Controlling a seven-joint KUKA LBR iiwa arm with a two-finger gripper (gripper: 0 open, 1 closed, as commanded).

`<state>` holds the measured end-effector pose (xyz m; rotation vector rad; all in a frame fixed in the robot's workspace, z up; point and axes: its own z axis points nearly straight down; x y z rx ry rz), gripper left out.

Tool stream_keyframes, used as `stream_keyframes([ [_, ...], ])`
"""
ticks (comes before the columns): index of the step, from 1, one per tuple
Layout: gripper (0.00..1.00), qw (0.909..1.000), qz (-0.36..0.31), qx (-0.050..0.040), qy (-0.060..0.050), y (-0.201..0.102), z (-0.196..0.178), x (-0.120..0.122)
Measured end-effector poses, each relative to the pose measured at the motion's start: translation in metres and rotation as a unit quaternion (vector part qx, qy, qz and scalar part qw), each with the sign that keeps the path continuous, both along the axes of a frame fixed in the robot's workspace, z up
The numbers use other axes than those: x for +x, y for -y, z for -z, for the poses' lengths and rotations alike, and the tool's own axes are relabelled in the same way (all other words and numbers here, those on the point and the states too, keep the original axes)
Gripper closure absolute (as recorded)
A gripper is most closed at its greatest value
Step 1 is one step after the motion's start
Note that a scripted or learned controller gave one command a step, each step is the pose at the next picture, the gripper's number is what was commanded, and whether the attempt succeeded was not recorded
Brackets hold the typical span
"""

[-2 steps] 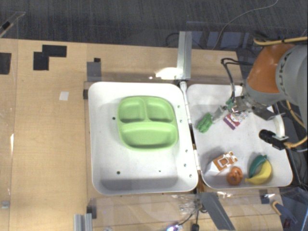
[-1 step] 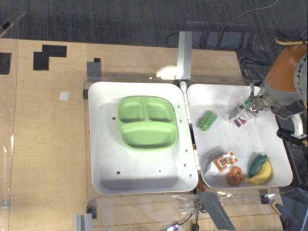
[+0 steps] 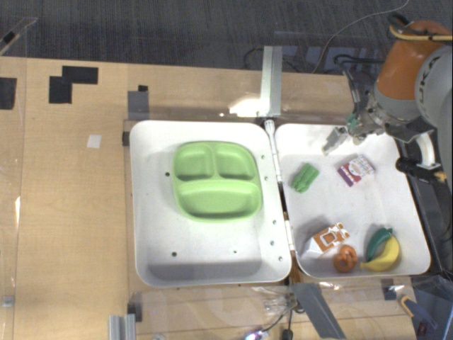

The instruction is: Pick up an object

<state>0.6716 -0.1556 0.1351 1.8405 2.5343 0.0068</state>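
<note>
The right bin (image 3: pixel 396 204) holds several small items. A green block (image 3: pixel 306 178) lies near its left wall and a purple and white packet (image 3: pixel 355 169) lies to the right of that. Along the front sit an orange and white carton (image 3: pixel 330 238), a small orange fruit (image 3: pixel 345 259) and a yellow banana with a green tip (image 3: pixel 382 250). My gripper (image 3: pixel 346 136) hangs over the bin's back edge, above and just behind the packet. It is open, and nothing is between its fingers.
The left bin (image 3: pixel 152 211) holds a green divided plate (image 3: pixel 216 180) in its middle. A metal divider post (image 3: pixel 272 83) stands behind the seam between the bins. The arm's orange band (image 3: pixel 403 66) is at the upper right.
</note>
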Motion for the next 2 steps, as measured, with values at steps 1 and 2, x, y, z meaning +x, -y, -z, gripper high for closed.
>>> stream_keyframes([
  [1,0.0,0.9987,0.052,0.0011,-0.001,-0.059,0.045,-0.014],
  [2,0.0,0.9963,0.086,0.0015,0.002,-0.068,0.044,-0.041],
])
